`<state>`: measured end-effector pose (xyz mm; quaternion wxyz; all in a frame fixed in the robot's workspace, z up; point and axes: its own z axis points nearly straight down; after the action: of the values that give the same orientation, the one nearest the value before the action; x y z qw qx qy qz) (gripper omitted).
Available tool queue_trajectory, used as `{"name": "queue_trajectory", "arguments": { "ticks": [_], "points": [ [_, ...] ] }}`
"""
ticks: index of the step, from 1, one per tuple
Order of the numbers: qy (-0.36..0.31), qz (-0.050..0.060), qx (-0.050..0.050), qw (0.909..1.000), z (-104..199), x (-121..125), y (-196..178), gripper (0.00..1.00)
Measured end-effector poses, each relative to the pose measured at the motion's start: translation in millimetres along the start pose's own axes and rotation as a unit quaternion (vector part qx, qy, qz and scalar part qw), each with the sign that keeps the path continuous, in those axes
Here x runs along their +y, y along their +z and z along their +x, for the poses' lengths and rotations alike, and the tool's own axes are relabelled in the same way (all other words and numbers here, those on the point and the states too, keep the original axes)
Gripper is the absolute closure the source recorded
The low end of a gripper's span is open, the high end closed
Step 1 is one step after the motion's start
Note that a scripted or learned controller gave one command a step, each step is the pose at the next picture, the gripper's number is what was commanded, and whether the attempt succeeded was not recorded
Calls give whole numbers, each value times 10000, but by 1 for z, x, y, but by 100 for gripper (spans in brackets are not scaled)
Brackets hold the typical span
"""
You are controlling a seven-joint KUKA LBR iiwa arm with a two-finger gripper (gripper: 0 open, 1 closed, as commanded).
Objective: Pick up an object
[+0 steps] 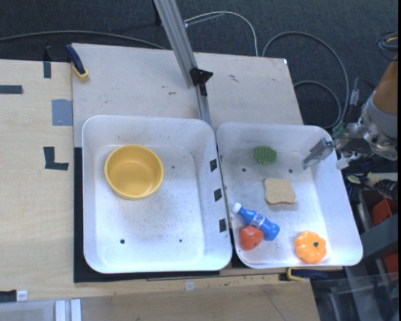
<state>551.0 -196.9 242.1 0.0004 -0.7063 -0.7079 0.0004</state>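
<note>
A KUKA arm [387, 105] enters from the right, most of its body cut off by the frame edge; only the wrist and a sliver of orange band show. Its end effector [317, 152] hangs tilted over the upper right corner of the right bin [334, 199], close to the rim, grey fingers against white plastic and too small to read: whether they stand wide or narrow cannot be told, and nothing is seen between them.

In that bin lie a green knobbly piece [265, 155] near the top, just left of the end effector; a slice of toast [279, 192] in the middle; a blue bottle [256, 221] touching a red item [250, 238] by the left wall; and an orange pumpkin [311, 246] near the lower right corner. Bare floor lies between toast and right wall.

The left bin [100, 246] holds a yellow bowl [134, 171] at upper left, the remainder open. A metal pole [177, 32] slants across the tabletop [134, 79].
</note>
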Motion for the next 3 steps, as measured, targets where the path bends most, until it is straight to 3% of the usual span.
{"name": "queue_trajectory", "arguments": {
  "ticks": [1, 3],
  "points": [
    [1, 0, 1, 10000, 0, 0, 0, 0],
    [6, 25, 3, 10000, 9, -7, 99, 0]
  ]
}}
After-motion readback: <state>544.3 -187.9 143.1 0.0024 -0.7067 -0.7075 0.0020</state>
